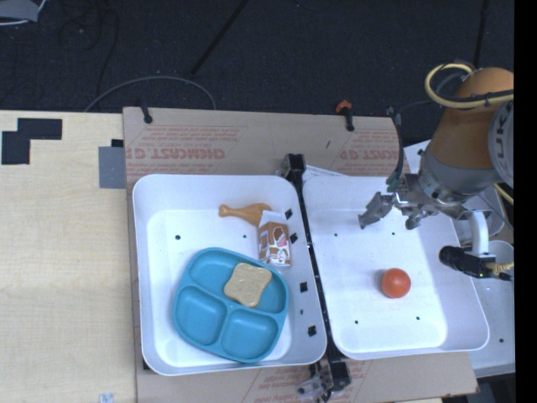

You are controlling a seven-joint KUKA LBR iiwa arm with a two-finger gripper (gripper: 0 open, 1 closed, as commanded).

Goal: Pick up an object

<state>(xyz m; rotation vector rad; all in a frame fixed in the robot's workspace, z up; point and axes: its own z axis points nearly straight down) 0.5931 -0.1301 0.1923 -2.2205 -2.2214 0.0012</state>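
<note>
Red ball (396, 283) lies in the right bin (470, 342), below the gripper (393, 211)

claw (391, 211) above right bin (419, 330), tomato (396, 283)

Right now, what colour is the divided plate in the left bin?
Blue, seen clearly in the camera view: the plate.

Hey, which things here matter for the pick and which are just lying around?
Likely in play:
gripper, above the right bin
red ball, in that bin

Lying about, in the left bin:
blue plate
toast slice on the plate
small carton
orange drumstick
</note>
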